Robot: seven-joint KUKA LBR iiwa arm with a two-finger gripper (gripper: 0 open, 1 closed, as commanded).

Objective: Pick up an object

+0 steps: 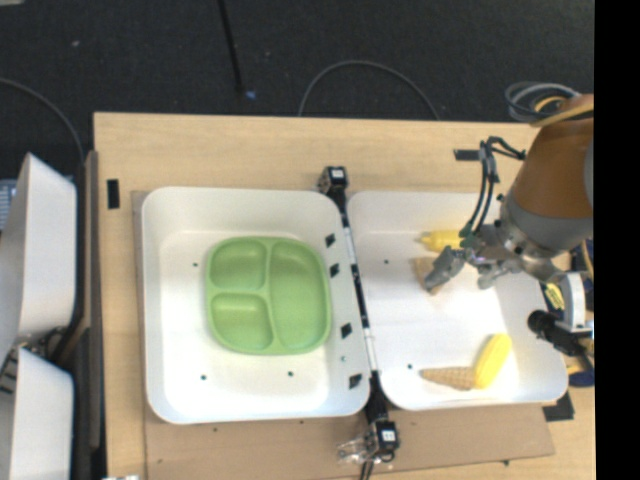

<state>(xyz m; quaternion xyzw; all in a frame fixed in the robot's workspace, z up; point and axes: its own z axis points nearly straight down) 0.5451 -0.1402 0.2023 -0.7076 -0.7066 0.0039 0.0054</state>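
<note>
Jaws [440, 271] hover by the tan cone piece [424, 267] (can't tell if they're open), so I'd center, then drop straight.

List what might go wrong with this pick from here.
1. The gripper sits right at a tan piece beside a yellow toy; it may nudge either instead of grasping.
2. Both lie close together, so closing could catch the wrong one.
3. The corn and cone near the bin's front wall look awkward to reach.
</note>
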